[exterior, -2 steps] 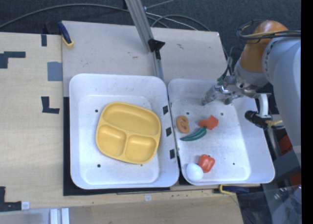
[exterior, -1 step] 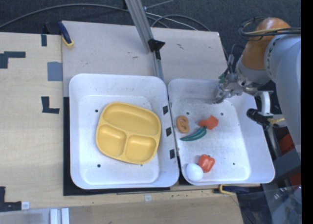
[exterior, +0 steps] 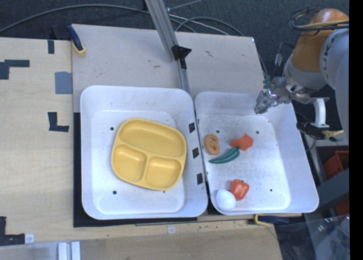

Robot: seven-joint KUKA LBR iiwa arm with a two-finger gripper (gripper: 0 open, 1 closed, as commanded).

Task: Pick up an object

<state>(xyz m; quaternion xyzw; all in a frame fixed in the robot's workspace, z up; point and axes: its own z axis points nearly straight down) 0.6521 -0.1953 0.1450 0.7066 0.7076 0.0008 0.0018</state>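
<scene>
Pincer [exterior: 262,104] sits over right bin's [exterior: 295,156] far rim.

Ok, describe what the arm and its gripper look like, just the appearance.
The arm is grey with a rounded orange band above the wrist and black cables looping over that band. The wrist narrows to a small metallic grey gripper. A white bracket-like piece with dark cabling sits just beside the wrist.
</scene>
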